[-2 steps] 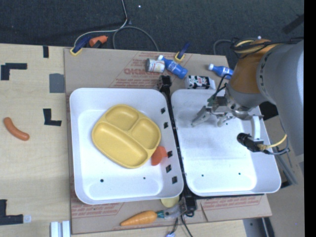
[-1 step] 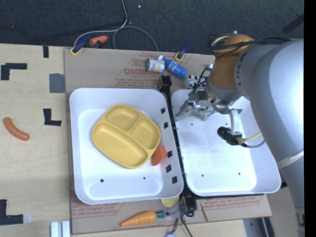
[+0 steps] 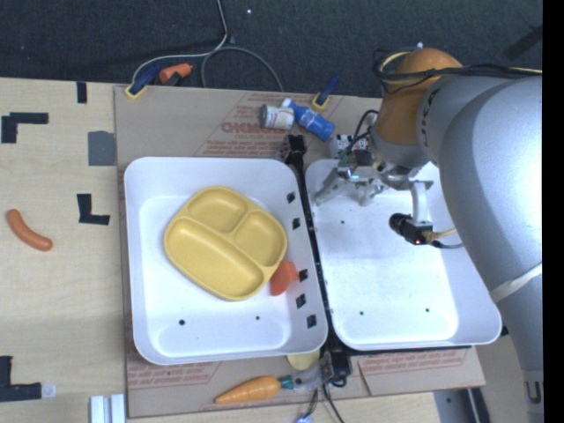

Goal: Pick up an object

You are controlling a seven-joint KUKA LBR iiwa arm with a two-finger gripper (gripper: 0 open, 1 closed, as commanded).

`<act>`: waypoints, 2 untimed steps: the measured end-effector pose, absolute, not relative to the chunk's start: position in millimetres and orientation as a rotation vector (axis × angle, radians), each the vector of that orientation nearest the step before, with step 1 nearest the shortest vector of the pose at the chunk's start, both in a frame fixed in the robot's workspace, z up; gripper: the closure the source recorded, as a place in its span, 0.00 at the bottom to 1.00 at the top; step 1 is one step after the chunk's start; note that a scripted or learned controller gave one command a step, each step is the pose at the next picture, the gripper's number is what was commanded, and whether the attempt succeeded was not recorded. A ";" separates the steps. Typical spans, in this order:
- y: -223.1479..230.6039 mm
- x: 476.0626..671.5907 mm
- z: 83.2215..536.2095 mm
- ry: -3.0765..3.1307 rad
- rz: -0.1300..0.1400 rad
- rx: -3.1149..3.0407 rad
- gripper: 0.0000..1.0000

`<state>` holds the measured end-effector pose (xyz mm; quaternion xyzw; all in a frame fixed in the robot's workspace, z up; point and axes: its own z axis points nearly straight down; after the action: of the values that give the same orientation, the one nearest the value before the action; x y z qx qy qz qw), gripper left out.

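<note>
1. Since the right bin (image 3: 397, 324) shows bare white floor, the pickable things lie in the left bin (image 3: 145, 263): a yellow divided plate (image 3: 225, 241) near its middle, and a small orange-red piece (image 3: 283, 278) touching the plate's right edge, close to the wall between the bins.

2. The gripper (image 3: 352, 181) sits low over the far left corner of the right bin, just beside that dividing wall, with the grey arm (image 3: 493, 174) filling the right side — whether it is open or shut I cannot tell, and nothing shows in its grasp.

3. To do this step well, I judge the small orange-red piece the better target: it looks compact, while the plate looks broad and flat.

4. The approach should lift clear of the dividing wall, cross to the left and nearer, then descend straight — the piece is hemmed between plate rim and wall, so lining up along that gap should help.

5. A carrot (image 3: 249, 389) on the counter's near edge and a sausage-like toy (image 3: 28, 230) at far left lie outside both bins; leave them.
</note>
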<state>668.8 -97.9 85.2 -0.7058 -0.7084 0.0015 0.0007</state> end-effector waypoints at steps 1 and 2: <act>-96.4 668.2 85.5 -2.224 0.006 -2.223 0.00; -94.3 630.5 86.5 -2.225 -0.001 -2.224 0.00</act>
<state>630.5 -94.3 86.5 -0.7069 -0.7073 -0.0003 -0.0023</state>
